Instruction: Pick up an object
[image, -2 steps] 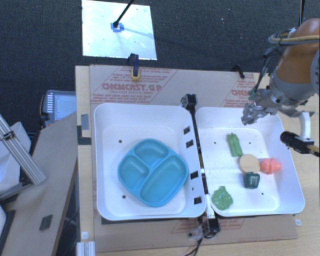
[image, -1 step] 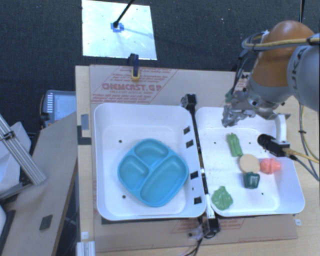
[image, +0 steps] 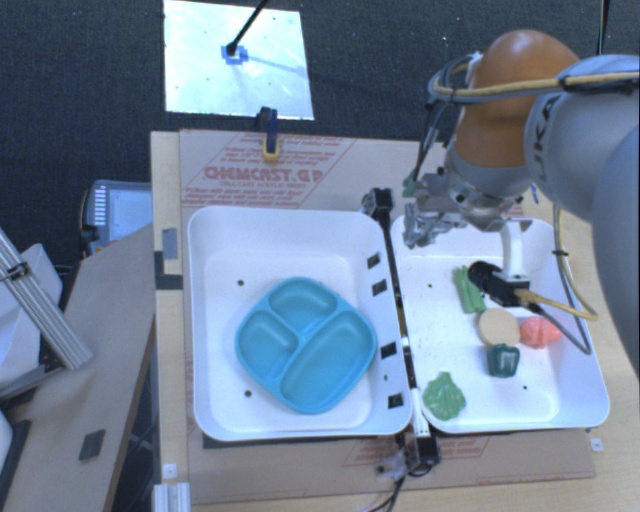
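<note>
Tan disc (image: 497, 327) and leafy green piece (image: 444, 396) lie in the right bin (image: 562, 398). I see the end effector (image: 422, 228) above its far left corner; apart or together, I cannot tell.

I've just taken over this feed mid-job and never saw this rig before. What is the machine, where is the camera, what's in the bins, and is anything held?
One fixed camera looks down at a slant from above. The grey arm reaches in from the right; its gripper is over the far left corner of the right bin. That bin holds a green stick, a tan round piece, a pink piece, a dark green piece and a leafy green lump. The left bin holds a blue divided plate. Nothing looks held.
</note>
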